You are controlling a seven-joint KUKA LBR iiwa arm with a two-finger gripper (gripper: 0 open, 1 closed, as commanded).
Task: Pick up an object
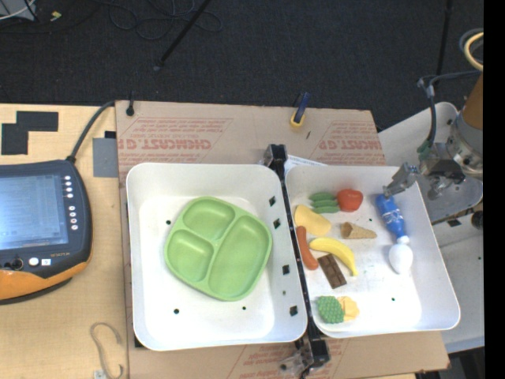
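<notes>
Overhead, we count one green plate [218, 247] in the left bin [150, 204] and nine toy foods in the right bin [430, 290]; at three o'clock, the gripper [406, 176] hovers, its grasp impossible to tell.

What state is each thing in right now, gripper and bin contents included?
gripper: above the right bin's far edge, near the blue bottle, holding nothing visible.
blue bottle: lying flat.
green plate: flat in left bin, compartments bare.
banana: lying in right bin.
white egg: resting loose.
</notes>
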